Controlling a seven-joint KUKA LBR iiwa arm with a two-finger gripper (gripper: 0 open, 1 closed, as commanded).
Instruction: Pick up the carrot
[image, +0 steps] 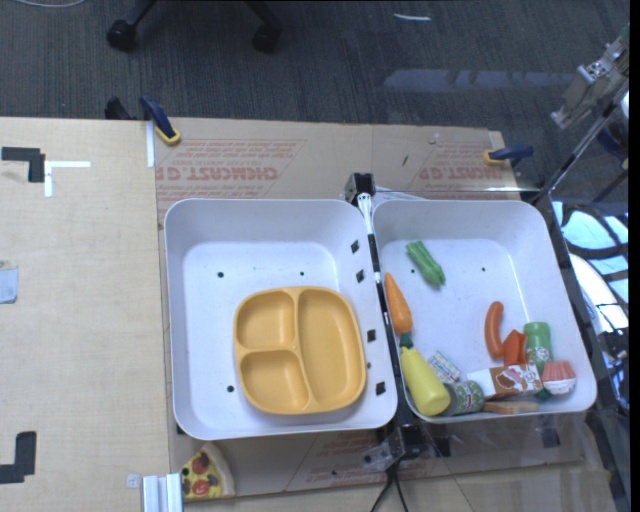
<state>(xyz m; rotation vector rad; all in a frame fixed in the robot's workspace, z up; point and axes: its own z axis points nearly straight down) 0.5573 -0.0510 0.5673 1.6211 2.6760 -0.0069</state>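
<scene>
The carrot (398, 304) is orange with a small green top. It lies in the right bin (520, 222), tight against that bin's left wall, with its tip toward the back and its green end toward the front. Its green end touches a yellow squeeze bottle (424, 386) just in front of it.
A green vegetable (425, 263) lies behind the carrot. A red sausage (493, 328), a green can (537, 341) and several small packets crowd the right bin's front right corner. The left bin (200, 300) holds a yellow divided plate (299, 349). A toy pizza slice (203, 475) lies on the bench in front.
</scene>
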